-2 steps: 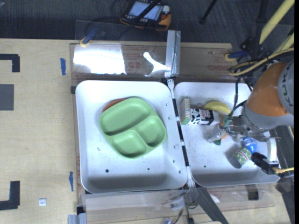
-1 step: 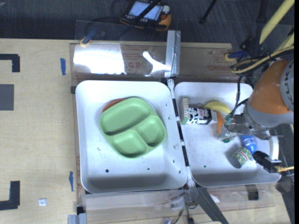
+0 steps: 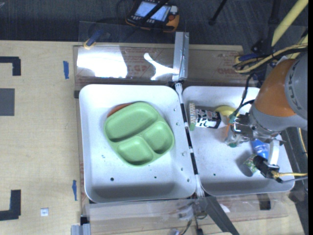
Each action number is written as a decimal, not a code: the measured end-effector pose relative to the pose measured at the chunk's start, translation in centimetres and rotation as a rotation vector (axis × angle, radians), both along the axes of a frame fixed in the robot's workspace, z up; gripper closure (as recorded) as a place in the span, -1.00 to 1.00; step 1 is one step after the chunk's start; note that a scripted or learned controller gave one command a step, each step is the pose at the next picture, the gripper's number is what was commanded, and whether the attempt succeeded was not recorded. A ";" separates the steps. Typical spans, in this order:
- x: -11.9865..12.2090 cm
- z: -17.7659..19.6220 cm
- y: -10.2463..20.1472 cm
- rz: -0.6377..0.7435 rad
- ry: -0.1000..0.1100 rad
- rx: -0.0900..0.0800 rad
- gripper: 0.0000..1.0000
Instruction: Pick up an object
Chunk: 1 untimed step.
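Note:
My gripper [image 3: 254, 143] hangs low over the right side of the right bin [image 3: 220, 173], below the arm's orange band [image 3: 274, 99]. A blue object [image 3: 260, 149] lies right under it, partly covered by the wrist. Just in front lies a dark item with a green end and a yellow tip [image 3: 260, 169]. A black-and-white packet [image 3: 203, 119] and a yellow rounded object [image 3: 226, 112] rest near the bin's back wall, left of the gripper. I see nothing lifted clear of the bin floor.
The left bin [image 3: 93, 170] holds a green divided plate [image 3: 139, 132] with an orange thing [image 3: 117, 108] peeking out behind it. A ridge [image 3: 188, 146] separates the two bins. Cables [image 3: 254, 60] trail behind the right bin.

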<state>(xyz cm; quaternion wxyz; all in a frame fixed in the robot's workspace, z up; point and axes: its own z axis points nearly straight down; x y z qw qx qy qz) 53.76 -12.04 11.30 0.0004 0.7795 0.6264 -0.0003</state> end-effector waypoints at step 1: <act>3.7 -1.9 -5.1 0.090 -0.001 0.000 1.00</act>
